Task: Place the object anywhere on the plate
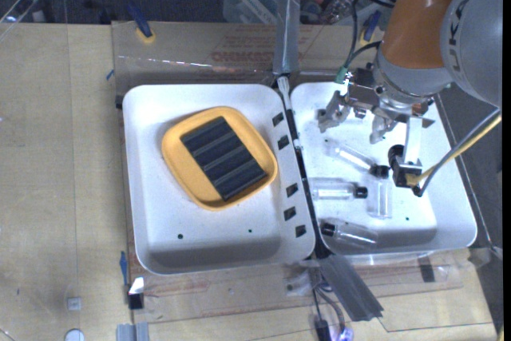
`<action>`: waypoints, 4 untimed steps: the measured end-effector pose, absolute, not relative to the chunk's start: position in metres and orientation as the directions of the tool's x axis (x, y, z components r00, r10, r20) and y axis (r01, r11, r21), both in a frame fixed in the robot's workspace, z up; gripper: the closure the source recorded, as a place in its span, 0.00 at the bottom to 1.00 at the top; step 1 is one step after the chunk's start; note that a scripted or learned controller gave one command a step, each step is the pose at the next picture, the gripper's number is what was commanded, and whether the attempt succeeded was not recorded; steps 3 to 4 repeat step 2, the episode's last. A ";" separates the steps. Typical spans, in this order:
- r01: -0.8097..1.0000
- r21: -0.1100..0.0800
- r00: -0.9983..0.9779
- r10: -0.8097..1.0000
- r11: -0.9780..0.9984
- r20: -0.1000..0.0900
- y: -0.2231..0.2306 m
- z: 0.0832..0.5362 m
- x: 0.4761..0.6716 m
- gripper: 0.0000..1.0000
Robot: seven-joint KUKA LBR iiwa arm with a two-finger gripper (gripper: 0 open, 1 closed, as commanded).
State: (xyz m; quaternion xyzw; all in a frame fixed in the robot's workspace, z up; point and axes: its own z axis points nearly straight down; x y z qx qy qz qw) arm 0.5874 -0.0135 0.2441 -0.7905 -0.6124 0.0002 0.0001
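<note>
1. From my seat the job looks barely begun; the plate (217, 156) in the left bin (152, 212) carries nothing but its own dark ribbed centre, and nothing from the right bin (447, 220) has crossed over.

2. The things to be moved lie loose on the floor of the right bin; I count several clear tubes (335, 191), some with dark caps, scattered between the divider and the far wall.

3. The gripper (355, 114) hangs over the upper part of the right bin; its fingers look spread with an open gap, and I see nothing between them; so I judge a pick has yet to be made, then a carry across to the plate.

4. Materials: the plate is a yellow-orange rounded rectangle with a soft raised rim, matte, with a black grooved panel set in it; it sits at a slant in its bin.

5. The tubes are thin, transparent and glossy, hard to make out against white; I would expect them to roll and slip.

6. Both bins are smooth white plastic, shallow, with rounded corners.
</note>
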 end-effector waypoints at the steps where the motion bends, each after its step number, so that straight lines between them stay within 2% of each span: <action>1: 0.967 0.001 0.254 0.967 -0.254 -0.001 -0.008 0.239 0.594 0.00; 2: 0.961 0.001 0.277 0.961 -0.277 -0.001 0.030 0.233 0.598 0.00; 4: 0.961 0.001 0.277 0.961 -0.277 -0.001 0.030 0.233 0.598 0.00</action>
